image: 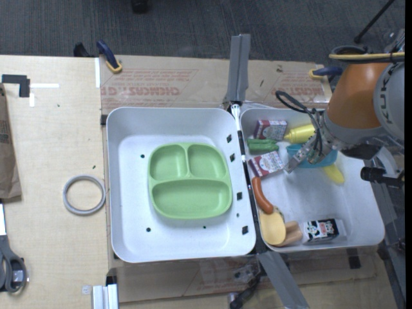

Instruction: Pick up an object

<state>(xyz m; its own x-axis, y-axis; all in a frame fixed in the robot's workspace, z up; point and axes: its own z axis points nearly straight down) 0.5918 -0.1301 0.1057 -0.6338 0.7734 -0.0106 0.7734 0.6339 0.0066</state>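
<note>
The tool (301, 158) hangs low in the right bin (360, 234), among items crowded along its far and left walls; whether it is open I cannot tell. Bare floor lies toward the near right. A maroon packet (267, 165) lies just beside it.

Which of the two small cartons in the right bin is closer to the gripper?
The purple carton at the bin's far end; the black-and-white carton lies at the near edge, farther from the gripper.
</note>
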